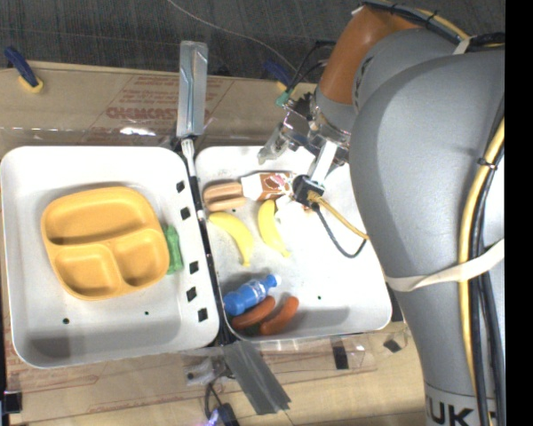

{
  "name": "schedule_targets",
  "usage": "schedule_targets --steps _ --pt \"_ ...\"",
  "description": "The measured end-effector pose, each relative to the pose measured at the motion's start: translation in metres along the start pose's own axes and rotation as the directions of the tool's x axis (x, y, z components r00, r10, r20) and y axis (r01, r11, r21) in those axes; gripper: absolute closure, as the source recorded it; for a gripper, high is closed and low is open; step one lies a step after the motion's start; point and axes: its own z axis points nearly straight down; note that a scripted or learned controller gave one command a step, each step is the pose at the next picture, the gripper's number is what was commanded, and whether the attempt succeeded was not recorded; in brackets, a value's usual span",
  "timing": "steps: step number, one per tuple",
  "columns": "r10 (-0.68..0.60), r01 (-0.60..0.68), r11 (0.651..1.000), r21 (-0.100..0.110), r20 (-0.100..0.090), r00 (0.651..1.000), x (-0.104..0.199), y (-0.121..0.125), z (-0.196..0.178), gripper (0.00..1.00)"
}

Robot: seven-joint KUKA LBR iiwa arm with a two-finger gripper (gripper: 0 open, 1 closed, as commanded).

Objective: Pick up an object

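Observation:
My gripper [292, 169] hangs over the back of the right bin [355, 282], open, its fingers spread wide with nothing held between them. Just below it a small brown and white packet [274, 184] lies on the bin floor. Left of the packet is a hot dog in a bun [222, 193]. Two yellow bananas [234, 235] [271, 225] rest in the middle of the bin. A blue bottle [248, 295] and two red-brown sausages [268, 315] sit at the front left corner.
The left bin [35, 327] holds a yellow compartment tray [102, 240] with a green object [171, 248] against its right side. A grey divider [192, 87] runs between the bins. The arm's bulk covers the right bin's right side.

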Motion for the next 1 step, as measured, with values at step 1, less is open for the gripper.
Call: schedule_targets --steps 1 --pt "0.378 -0.378 0.926 -0.001 -0.003 0.926 0.0115 -0.0061 0.0661 0.00"
